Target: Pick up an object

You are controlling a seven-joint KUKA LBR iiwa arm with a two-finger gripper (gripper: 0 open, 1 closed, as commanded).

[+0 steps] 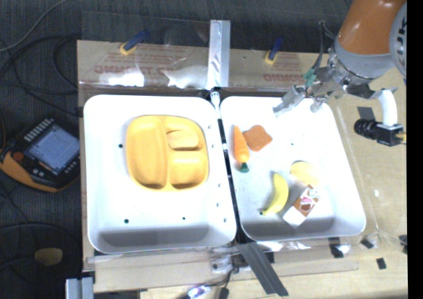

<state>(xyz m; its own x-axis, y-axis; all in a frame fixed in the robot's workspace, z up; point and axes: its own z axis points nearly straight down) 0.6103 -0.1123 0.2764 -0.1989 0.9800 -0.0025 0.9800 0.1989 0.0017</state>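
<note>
The right bin (344, 159) holds an orange carrot (240, 147) with a green tip by its left wall and a flat orange-brown piece (258, 137) beside it. Nearer the front lie a yellow banana (277, 194), a pale yellow round item (303, 172) and a small red-and-white carton (303, 204). My gripper (302, 102) hovers over the bin's far right corner, above and well to the right of the orange-brown piece. It is open, its fingers spread with nothing between them.
A yellow divided tray (166, 151) lies in the left bin (106, 212). A ridge (225, 178) separates the two bins. A handheld controller (39, 152) rests on the floor at the left, off the bench.
</note>
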